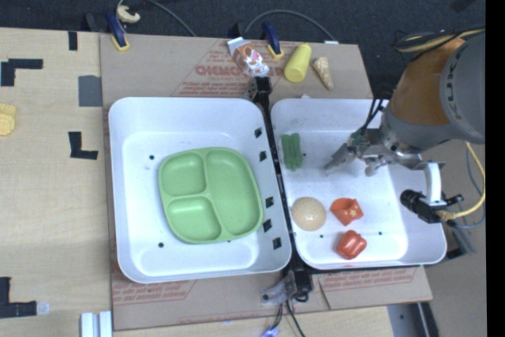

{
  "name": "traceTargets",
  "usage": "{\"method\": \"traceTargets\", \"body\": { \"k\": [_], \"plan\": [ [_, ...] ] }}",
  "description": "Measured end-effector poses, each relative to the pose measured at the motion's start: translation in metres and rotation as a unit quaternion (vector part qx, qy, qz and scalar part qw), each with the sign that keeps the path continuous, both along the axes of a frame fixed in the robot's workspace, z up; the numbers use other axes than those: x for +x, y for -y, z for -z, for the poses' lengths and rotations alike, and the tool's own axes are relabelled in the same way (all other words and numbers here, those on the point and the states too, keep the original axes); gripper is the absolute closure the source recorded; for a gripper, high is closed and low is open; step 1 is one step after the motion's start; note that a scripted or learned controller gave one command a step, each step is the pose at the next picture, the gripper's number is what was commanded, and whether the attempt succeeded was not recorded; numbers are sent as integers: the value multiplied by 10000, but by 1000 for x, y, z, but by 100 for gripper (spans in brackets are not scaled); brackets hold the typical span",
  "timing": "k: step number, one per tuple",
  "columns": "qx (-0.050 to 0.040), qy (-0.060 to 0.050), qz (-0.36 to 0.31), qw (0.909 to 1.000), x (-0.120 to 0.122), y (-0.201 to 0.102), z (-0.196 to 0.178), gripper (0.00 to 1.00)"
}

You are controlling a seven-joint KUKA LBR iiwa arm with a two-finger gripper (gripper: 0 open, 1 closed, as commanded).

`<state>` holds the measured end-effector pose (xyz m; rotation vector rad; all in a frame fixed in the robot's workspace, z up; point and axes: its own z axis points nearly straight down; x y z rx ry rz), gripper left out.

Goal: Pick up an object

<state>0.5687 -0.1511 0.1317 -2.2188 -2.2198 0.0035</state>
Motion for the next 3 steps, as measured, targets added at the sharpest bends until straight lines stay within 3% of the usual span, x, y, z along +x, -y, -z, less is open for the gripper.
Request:
{"method": "traceTargets", "body": {
  "k": [1,2,3],
  "plan": [
    [1,6,1,10000,-51,-4,40,0],
    [-24,62,4,10000,-73,-24,45,0],
    [-24,58,5,10000,-73,-24,35,100]
  ]
}}
